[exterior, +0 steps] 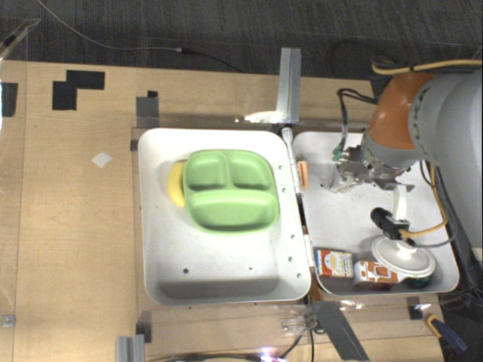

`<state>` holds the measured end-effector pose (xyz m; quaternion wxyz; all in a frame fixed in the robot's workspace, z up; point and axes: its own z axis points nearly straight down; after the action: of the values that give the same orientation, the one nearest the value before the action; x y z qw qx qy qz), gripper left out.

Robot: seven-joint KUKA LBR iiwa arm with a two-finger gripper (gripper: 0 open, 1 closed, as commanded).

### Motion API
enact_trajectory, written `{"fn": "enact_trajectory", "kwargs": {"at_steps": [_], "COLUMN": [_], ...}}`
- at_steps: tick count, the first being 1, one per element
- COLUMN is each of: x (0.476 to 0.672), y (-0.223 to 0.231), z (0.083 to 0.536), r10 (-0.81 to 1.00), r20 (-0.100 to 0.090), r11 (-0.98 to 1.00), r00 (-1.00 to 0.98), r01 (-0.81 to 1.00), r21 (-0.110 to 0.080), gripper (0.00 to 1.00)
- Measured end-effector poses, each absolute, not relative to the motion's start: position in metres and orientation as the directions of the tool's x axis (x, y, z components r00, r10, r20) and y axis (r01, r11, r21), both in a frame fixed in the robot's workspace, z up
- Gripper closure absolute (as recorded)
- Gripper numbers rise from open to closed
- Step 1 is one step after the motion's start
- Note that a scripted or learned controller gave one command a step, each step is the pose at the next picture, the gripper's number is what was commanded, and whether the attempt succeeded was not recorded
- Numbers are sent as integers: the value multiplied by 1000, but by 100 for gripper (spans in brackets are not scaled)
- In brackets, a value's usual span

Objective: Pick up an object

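A small red-and-white carton (333, 263) lies at the right bin's (332, 217) front edge, beside a brown carton (375, 274) and a white lid (404, 259). The claw (352, 176) hovers above that bin's rear; whether it is open I cannot tell. The left bin (219, 259) holds a green tray (229, 189) over something yellow (175, 185).

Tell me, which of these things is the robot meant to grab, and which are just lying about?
Could be picked:
green divided tray
yellow item under its edge
small cartons
white lid
orange piece
gripper does the picking

Just there:
left bin
right bin
wooden bench
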<state>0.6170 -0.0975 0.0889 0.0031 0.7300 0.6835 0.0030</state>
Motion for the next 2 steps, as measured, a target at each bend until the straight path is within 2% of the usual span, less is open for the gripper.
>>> {"fn": "enact_trajectory", "kwargs": {"at_steps": [1, 2], "x": [648, 623], "y": [-134, -123], "z": [153, 245], "r10": [905, 847], "r20": [1, 2], "r11": [-426, -532], "r00": [426, 532], "r01": [905, 847], "r21": [5, 5], "gripper": [100, 100]}}
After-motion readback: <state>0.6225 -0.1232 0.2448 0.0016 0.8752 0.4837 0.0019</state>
